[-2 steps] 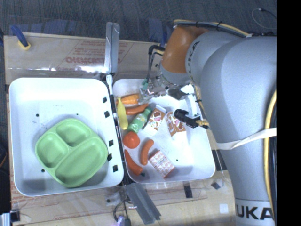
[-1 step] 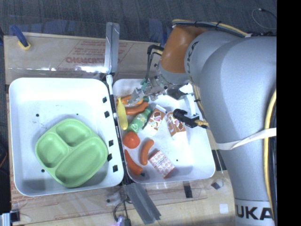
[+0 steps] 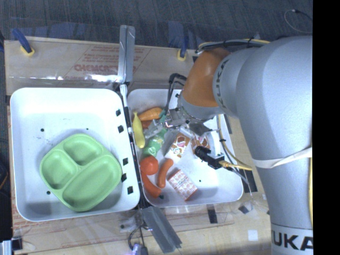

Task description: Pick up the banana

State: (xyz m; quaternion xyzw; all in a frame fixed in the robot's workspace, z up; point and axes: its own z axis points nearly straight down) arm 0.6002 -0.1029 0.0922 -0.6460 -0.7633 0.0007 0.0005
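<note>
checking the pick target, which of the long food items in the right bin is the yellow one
The banana, lying along the right bin's left wall. The carrot and sausages are orange or red.

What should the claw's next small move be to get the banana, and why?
Probably a short shift toward the left wall of the right bin. The banana lies along that wall, below the carrot, while the claw sits over the clutter to the banana's right, not yet above it. Centre over the banana before descending.
</note>
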